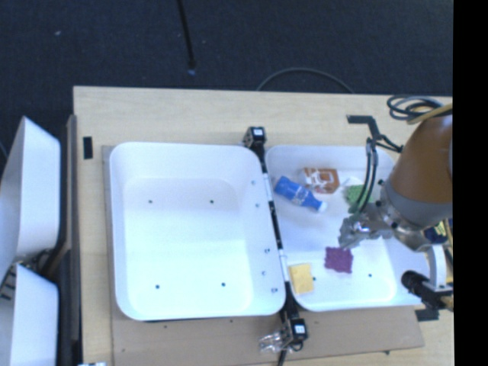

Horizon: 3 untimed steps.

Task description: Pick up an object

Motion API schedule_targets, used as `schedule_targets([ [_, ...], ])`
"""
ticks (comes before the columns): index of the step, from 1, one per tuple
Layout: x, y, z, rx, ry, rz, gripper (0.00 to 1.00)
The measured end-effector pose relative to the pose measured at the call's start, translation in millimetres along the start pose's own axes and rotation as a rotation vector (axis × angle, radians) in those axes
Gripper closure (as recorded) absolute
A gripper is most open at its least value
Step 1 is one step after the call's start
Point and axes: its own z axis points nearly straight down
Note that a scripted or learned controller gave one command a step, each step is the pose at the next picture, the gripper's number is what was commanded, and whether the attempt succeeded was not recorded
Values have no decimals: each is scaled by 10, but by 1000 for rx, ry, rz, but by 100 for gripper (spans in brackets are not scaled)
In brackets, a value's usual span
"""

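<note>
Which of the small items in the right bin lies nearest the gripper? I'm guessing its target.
The flat purple square piece, just below the gripper. The yellow square, blue wrapped packet, orange-and-white packet and green item lie farther off.

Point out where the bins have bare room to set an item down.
Left bin: the whole floor is bare. Right bin: crowded, with the blue item, orange packet, green item, purple item, yellow item and gripper; a bare patch lies right of the purple item.

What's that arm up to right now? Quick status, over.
Pincer low in right white bin, nothing seen held. Flat purple square piece just beneath it. Blue wrapped packet and yellow block lie apart.
</note>
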Motion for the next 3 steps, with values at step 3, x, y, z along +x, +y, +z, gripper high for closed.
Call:
schedule_targets([
  [3,-320,1439,19,-13,-3,-11,100],
])
